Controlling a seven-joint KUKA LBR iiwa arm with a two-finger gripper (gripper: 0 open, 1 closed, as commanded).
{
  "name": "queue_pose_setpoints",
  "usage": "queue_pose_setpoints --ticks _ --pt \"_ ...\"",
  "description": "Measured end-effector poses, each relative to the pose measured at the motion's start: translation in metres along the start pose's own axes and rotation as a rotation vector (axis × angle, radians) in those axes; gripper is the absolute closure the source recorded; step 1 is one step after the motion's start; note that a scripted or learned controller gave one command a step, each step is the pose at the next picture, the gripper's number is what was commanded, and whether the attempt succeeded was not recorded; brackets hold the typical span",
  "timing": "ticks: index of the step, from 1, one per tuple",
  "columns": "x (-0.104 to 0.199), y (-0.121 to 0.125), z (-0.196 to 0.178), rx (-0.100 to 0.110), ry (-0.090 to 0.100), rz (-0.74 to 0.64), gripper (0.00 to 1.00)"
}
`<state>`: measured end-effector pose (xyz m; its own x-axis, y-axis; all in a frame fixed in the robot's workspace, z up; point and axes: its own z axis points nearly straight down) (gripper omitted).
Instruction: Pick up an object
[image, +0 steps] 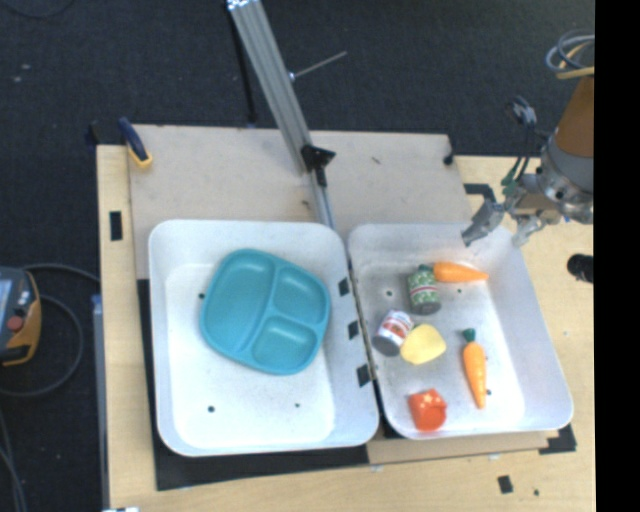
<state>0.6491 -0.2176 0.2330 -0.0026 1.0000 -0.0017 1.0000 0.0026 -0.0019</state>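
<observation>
Grey fingers (478, 226) stand spread with nothing between them; the gripper (500, 222) hovers over the right bin's (545, 340) far corner. Nearest candidate: an orange carrot (459, 271) beside a small can (423, 288) (both resting in that bin). Judged status: no object lifted yet; descent, closure and lift remain.
</observation>
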Motion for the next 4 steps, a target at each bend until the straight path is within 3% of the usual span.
queue_pose_setpoints --ticks 2,3,4 --pt "-0.008 -0.003 0.122 0.001 0.0 0.002 0.0" --pt "-0.009 0.0 0.105 -0.007 -0.004 0.001 1.0" --pt "-0.008 0.001 0.04 -0.01 -0.001 0.0 1.0"
